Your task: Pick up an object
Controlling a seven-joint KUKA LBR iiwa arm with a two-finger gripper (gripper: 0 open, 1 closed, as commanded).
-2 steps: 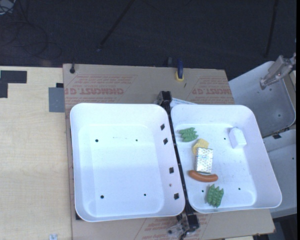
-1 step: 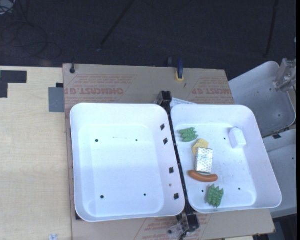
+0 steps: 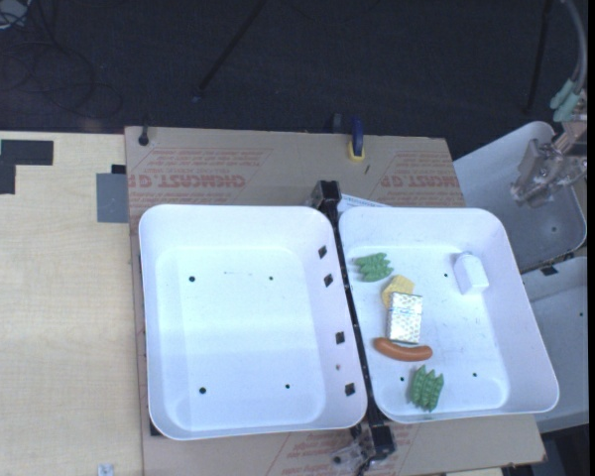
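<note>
White right bin [image 3: 535, 365] holds six small items | target: sausage [image 3: 403, 350], near bin centre, just below box [image 3: 406, 317] | handling: likely light, smooth, rounded, may roll; grip across its short width at mid-length | claw [image 3: 547, 172] up right, clear of bin; opening cannot be determined, nothing seen held

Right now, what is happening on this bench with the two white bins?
Nothing is being held at this moment. The gripper of the robot arm sits off the upper right corner of the right white bin, above none of the objects. In that bin lie a green leafy piece, a yellow block, a small silver patterned box, a red sausage-shaped toy, a second green piece and a small white block. The left white bin stands beside it.
</note>
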